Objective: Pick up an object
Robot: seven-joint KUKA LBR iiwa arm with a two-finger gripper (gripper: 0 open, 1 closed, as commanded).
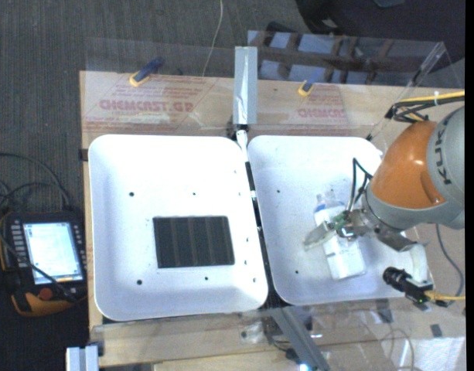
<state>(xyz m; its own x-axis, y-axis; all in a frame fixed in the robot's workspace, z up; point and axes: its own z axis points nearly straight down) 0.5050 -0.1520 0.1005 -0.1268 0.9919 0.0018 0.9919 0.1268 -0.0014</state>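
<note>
Gripper point(339, 230) low in the right bin point(291, 168).
I can't tell its finger state; whitish objects point(346, 263) blur together beneath, uncountable.

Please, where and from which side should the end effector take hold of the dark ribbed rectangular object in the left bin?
The dark ribbed rectangle lies flat in the middle of the left bin, with free floor on every side. Probably best to come straight down from above and close across its shorter span, near the middle. It looks very low, so the grip may be difficult. The end effector is over the right bin.

Faint red lettering, seemingly "CHEMCAST GP", marks the clear sheet point(148, 103) behind the bins.
</note>
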